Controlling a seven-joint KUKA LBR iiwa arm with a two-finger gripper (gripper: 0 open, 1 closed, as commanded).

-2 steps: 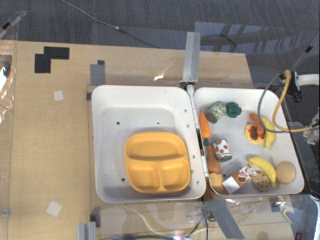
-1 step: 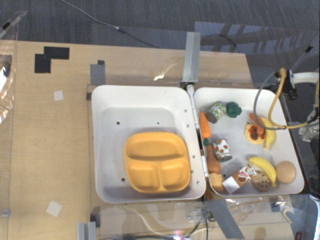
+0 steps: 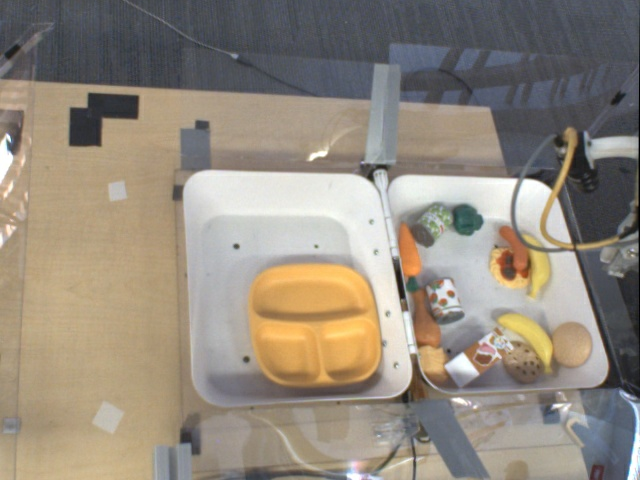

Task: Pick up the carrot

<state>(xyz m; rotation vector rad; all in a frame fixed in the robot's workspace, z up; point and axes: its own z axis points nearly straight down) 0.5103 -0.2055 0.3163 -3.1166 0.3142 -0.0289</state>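
The carrot [image 3: 409, 250] lies in the right bin [image 3: 470, 190], hard against its left wall, long axis running near to far, its green tip towards the near end. Just near of it along the same wall sits a brownish, sausage-like piece [image 3: 427, 326], and beside that a small printed can [image 3: 444, 299]. Farther back are a tilted green-labelled can [image 3: 433, 223] and a dark green vegetable [image 3: 466, 219], close to touching. Over on the right side of the bin a small reddish piece [image 3: 515, 250] rests on a slice of pizza [image 3: 508, 268], with a banana [image 3: 540, 272] just beside them. A second banana [image 3: 531, 335] lies near the front, next to a cookie [image 3: 521, 364], a round bun [image 3: 572, 344] and a small carton [image 3: 481, 353]. The left bin [image 3: 230, 203] holds an upturned-looking yellow divided tray [image 3: 315, 323] towards its near side. From the right edge a yellow cable [image 3: 556, 193] and white fittings [image 3: 610, 148] hang over the bench [image 3: 90, 288], well apart from the carrot; of the gripper's fingers I can tell nothing, wide or narrow.
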